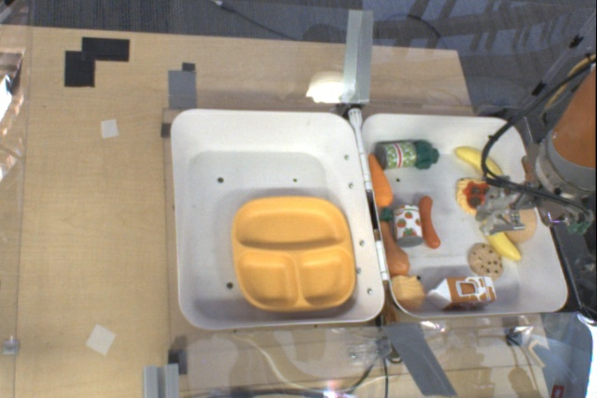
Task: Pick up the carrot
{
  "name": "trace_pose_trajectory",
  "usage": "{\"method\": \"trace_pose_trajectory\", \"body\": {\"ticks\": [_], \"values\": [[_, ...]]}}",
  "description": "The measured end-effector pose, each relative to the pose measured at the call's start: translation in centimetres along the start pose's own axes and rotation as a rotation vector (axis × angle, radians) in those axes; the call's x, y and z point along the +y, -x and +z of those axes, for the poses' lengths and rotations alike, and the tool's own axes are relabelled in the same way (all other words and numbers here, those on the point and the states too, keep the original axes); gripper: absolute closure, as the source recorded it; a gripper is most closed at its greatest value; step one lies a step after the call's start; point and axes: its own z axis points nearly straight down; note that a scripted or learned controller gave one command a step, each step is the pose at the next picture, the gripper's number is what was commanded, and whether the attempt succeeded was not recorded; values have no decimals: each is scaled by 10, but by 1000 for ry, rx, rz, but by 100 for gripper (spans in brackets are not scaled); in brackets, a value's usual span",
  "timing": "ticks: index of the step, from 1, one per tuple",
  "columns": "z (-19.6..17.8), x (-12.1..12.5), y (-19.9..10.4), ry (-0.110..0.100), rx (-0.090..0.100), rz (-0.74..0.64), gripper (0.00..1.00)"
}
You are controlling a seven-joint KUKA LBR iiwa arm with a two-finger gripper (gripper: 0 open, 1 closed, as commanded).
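My tool (504, 221) is hovering over the right bin's (532, 294) right side; I cannot tell its grip.

The carrot (380, 183) is lying along the bin's left wall, a green bottle (407, 154), sausage (429, 222) and small carton (408, 224) crowding between us.

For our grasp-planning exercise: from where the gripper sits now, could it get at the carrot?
Probably yes. The carrot lies uncovered along the right bin's left wall, with the gripper across the bin; that wall may crowd one finger.
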Motion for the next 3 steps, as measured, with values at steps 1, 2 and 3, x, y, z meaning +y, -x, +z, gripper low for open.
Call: {"method": "trace_pose_trajectory", "body": {"ticks": [1, 2, 3], "values": [[-20, -14, 74, 1, -2, -239, 100], [-69, -18, 136, 0, -5, -481, 100], [-27, -13, 43, 6, 4, -728, 100]]}}
